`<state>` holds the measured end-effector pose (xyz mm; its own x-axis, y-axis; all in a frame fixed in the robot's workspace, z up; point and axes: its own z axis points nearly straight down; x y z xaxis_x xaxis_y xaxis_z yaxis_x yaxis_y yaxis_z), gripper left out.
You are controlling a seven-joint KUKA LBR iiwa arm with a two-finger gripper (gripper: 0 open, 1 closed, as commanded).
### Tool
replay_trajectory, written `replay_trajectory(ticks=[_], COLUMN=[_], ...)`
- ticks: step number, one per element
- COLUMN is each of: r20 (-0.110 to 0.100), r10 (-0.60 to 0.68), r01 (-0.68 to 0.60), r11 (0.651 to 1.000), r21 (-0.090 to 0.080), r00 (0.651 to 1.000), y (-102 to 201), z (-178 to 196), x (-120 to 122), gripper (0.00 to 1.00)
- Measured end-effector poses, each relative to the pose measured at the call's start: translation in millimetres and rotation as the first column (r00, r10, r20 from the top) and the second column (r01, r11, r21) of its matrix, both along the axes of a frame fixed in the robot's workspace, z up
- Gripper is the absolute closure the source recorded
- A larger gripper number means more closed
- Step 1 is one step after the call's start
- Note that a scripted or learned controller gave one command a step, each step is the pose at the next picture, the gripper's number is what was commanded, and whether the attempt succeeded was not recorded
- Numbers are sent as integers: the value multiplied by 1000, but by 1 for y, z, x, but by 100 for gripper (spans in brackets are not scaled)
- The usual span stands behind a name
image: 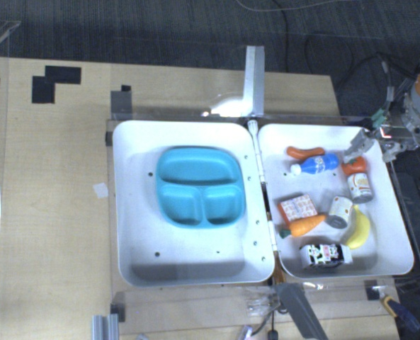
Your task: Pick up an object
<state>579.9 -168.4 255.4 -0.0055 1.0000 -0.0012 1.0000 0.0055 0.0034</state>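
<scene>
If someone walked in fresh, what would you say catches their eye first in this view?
Most likely the bright blue divided tray, lying alone in the left bin. Next comes the colourful clutter in the right bin: a banana, a carrot, a blue bottle and a small can. The gripper hangs over that bin's far right corner, near the can.
</scene>
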Motion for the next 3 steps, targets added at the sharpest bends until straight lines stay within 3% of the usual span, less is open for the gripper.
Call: replay_trajectory(ticks=[1, 2, 3], r20=[3, 8, 5], r10=[-84, -84, -44], r01=[84, 84, 44], r11=[996, 996, 999], r21=[0, -1, -1], r00=[996, 996, 999], y=[-30, -30, -1], z=[-149, -138, -53], x=[-1, 1, 54], gripper=[0, 100, 100])
